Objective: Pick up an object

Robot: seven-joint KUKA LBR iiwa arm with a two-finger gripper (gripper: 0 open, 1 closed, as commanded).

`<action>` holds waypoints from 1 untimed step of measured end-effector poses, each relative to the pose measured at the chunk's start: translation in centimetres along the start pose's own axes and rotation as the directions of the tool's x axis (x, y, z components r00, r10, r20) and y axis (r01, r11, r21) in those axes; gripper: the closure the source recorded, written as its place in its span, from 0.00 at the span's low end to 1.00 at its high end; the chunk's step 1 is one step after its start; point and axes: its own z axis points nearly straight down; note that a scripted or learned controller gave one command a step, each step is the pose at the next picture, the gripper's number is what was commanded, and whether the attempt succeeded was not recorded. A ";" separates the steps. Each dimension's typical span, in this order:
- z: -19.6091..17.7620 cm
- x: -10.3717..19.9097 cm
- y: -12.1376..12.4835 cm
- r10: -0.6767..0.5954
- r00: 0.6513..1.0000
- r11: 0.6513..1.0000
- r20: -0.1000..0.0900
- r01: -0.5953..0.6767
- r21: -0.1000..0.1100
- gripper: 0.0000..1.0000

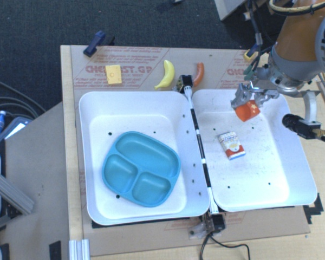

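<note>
Clearly, the left bin [92, 107] is not part of this step; a blue divided plate [141, 168] lies in it. Behind the bins, a banana [166, 75] lies on the board. In the right bin [292, 169], a small red and white carton [231, 145] lies flat near the middle. Farther right and back, the gripper [249, 103] stands over an orange object [247, 110], which seems to sit between its fingers, so the jaws look closed on it. To do this well, I think the arm should rise straight and slowly, because the hold looks shallow.
</note>
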 end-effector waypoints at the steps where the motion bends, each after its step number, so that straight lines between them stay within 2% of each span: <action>1: -1.3 -0.9 0.2 0.000 1.000 1.000 0.000 0.000 0.000 1.00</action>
